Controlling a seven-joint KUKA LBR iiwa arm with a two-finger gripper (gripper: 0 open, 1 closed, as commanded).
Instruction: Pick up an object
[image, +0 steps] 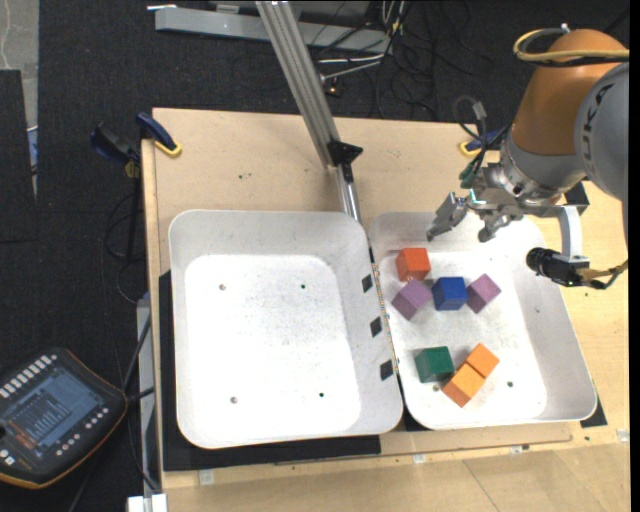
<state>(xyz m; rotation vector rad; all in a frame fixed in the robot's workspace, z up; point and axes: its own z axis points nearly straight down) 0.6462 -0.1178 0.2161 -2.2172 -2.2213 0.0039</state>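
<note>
**Right bin: seven blocks, claw above the far rim**

Claw (463, 224): two dark fingers spread apart, nothing between them; it hangs over the far edge of the right shallow white plastic bin (560, 390), carried by the grey arm with an orange band (560, 85) that enters from the right side of the view.

Contents of the right bin, all lying on its floor and apart from the claw:
- red-orange wooden cube (412, 263); nearest to the claw, just below and to its left;
- pale purple wooden cube (412, 298); just in front of the red-orange one, near the bin's left wall;
- blue wooden cube (450, 292); beside the pale purple cube, on its right;
- second purple wooden cube (483, 292); just right of the blue one;
- dark green wooden cube (434, 363); nearer the front, well apart from the claw;
- two orange wooden cubes (472, 374); touching one another, just right of the green cube.

Left shallow white plastic bin (200, 250): speckled floor.

Desk (250, 150): pale wooden top bearing both bins side by side; a blue and yellow clamp (155, 135) grips its far left corner; a grey metal strut (305, 80) slants down to the gap between the bins.
</note>
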